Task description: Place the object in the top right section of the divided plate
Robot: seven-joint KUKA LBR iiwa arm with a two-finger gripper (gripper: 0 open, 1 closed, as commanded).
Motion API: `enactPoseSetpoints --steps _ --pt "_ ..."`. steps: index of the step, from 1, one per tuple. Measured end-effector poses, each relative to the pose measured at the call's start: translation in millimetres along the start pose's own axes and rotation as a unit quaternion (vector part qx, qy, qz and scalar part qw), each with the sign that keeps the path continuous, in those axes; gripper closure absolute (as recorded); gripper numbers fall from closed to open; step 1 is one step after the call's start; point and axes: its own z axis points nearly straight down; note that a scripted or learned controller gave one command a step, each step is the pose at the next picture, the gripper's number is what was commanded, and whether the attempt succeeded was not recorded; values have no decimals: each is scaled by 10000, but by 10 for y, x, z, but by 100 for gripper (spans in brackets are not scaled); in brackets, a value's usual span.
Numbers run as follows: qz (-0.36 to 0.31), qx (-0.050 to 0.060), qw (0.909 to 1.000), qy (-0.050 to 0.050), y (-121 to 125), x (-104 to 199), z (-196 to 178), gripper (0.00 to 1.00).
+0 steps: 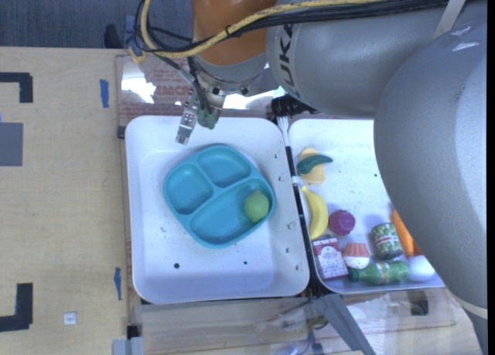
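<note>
A blue divided plate (219,195) lies in the left white bin (155,261), with two small sections on its upper side and one long section below. A small round green fruit (257,205) rests in the right end of the long section. My gripper (196,128) hangs over the bin's back edge, just above and left of the plate's upper rim. It is open, and nothing shows between its fingers (185,124). The fruit lies well to the lower right of the gripper.
The right bin (352,145) holds a banana (315,211), a green pepper (313,162), a purple item (341,221), a can (384,240), a green bottle (379,272) and a small carton (331,259). The grey arm covers the upper right.
</note>
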Motion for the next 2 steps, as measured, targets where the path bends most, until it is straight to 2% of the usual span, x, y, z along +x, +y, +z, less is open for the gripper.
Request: enactPoseSetpoints --steps 1,2 --pt "-1265 38 9919 63 -32 54 383 100" --pt "-1866 41 9824 84 -248 410 1327 100"
